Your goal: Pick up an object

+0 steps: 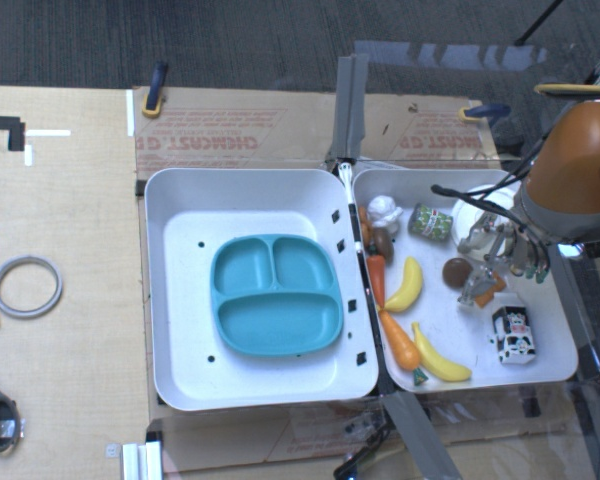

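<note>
The gripper (483, 280) hangs low in the right bin (550, 368), just right of the brown ball (457, 271), likely lining up a grab; its jaw state cannot be told.

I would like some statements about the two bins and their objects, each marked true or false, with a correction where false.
1. The blue divided plate lies in the left bin. True.
2. Two bananas lie in the right bin. True.
3. The carrot rests on the plate. False: it lies in the right bin, along its left wall, between the bananas.
4. The end effector is over the left bin. False: it is over the right bin, near a brown round object.
5. The small black-and-white cow-patterned carton is in the right bin, near its right side. True.
6. The roll of tape lies inside the left bin. False: it lies on the bench, left of both bins.
</note>
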`<state>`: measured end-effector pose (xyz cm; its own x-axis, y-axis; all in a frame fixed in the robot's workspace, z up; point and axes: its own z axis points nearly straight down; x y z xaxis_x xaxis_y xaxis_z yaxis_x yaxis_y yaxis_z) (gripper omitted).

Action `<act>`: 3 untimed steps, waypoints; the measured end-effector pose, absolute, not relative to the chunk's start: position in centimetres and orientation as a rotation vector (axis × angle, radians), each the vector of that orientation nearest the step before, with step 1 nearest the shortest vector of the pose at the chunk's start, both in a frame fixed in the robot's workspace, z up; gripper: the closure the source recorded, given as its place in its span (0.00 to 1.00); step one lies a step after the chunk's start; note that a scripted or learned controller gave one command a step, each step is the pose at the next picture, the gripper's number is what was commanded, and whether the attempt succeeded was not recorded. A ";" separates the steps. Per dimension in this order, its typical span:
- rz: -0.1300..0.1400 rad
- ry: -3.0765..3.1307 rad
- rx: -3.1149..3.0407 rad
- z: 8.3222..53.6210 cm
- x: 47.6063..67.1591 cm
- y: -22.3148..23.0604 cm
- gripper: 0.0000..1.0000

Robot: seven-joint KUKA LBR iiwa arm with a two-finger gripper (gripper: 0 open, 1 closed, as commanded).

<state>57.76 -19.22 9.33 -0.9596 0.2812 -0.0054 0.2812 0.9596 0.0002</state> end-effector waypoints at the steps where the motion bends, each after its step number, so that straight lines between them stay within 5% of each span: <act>1: -0.003 3.101 0.441 10.3 57.9 -19.1 1.00; 2: 0.000 3.096 0.502 21.5 58.0 -14.7 1.00; 3: -0.001 3.116 0.351 9.3 61.9 -16.9 1.00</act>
